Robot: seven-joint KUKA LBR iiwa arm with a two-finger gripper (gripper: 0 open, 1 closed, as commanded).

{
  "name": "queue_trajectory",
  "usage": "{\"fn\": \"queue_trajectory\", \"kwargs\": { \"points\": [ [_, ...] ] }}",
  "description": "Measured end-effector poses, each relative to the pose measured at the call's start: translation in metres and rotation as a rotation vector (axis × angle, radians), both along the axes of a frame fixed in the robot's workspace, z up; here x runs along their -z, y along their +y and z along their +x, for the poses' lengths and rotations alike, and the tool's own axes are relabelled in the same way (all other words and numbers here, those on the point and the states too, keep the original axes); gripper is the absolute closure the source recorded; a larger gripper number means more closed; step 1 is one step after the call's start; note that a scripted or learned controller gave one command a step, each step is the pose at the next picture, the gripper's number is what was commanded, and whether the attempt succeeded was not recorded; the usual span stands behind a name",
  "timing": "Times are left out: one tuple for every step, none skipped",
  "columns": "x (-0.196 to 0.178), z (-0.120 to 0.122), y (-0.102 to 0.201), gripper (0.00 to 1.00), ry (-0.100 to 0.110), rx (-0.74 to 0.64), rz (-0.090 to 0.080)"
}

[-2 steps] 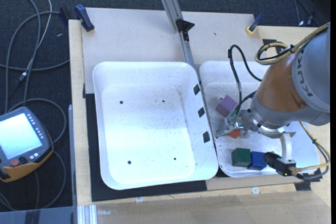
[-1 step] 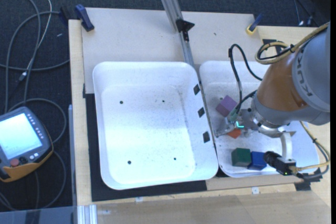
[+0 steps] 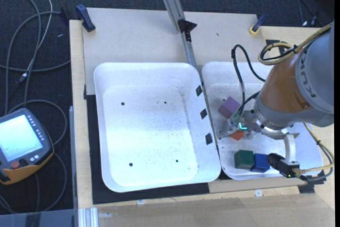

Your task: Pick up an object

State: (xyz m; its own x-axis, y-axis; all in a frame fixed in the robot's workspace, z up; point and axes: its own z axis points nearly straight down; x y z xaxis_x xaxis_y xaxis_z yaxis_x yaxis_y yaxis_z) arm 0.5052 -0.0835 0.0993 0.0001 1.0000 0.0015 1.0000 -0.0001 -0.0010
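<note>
The right bin point(image 3: 311, 159) holds several small blocks. A purple block point(image 3: 229, 107) lies near its left wall. Just below it sits a small orange-red piece point(image 3: 237, 135). A dark green block point(image 3: 244, 159) and a blue block point(image 3: 260, 162) lie side by side at the front of the bin. My gripper point(image 3: 236, 128) reaches in from the right and hangs low in this bin, between the purple block and the orange-red piece, right over the latter's top edge. The wrist hides part of the bin floor behind it.
The left bin point(image 3: 106, 114) stands beside the right one, their walls touching in the middle. A slanted metal pole point(image 3: 172, 2) rises from the back of the bench. Black cables point(image 3: 241, 69) loop over the right bin's rear. A teach pendant point(image 3: 21, 141) lies off the bench at left.
</note>
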Motion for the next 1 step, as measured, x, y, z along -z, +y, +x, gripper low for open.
{"fn": "queue_trajectory", "kwargs": {
  "points": [
    [-0.0003, 0.0349, 0.0014, 0.0, -0.004, -0.002, -0.002]
  ]
}}
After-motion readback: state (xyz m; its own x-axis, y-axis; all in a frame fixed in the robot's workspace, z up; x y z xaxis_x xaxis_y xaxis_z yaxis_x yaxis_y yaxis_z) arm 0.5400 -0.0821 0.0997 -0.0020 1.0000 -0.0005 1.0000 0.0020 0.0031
